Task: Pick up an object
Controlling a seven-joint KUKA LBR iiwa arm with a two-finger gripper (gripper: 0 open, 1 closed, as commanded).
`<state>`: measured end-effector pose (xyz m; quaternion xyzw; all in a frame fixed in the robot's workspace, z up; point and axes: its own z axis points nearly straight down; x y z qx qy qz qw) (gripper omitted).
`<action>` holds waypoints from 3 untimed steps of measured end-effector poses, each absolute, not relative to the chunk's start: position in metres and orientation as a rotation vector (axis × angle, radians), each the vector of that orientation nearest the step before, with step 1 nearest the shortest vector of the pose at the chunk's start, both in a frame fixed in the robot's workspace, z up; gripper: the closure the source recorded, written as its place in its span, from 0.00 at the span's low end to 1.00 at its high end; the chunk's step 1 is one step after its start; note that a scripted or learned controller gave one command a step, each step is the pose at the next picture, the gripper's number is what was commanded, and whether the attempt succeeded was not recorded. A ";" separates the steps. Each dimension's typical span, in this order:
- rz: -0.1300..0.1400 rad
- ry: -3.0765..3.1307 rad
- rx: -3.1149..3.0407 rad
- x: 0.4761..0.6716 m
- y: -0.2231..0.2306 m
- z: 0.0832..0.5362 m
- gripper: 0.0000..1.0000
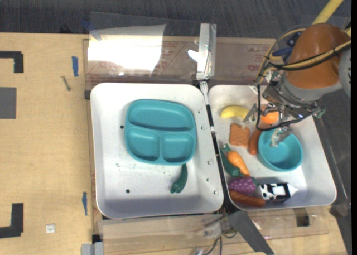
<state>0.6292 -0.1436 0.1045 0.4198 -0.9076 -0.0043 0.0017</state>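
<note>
While the arm reaches in from the right side of the view, its grey body and orange band hang above the far corner of the right bin, and the gripper points down over that bin's upper middle. An orange object sits right at the fingertips, but whether it is gripped or merely lying beneath them cannot be told.

Nearest the viewer, along the right bin's front wall, lie a bunch of purple grapes on a reddish piece, and just beside them a black and white cow figure. A little farther back a toy carrot with a green top rests near the left wall. A teal bowl stands upright to its right, just below the gripper. Beyond the carrot is a salmon-coloured slab, and farther still a yellow banana.

The left bin holds a teal divided plate in its middle, with a dark green pepper-like toy in front of it, near the front wall.
</note>
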 end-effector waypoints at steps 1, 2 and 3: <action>0.009 -3.011 0.950 0.613 -0.122 0.093 0.00; 0.005 -3.034 0.858 0.616 -0.135 0.112 0.00; 0.003 -3.068 0.726 0.631 -0.148 0.090 0.00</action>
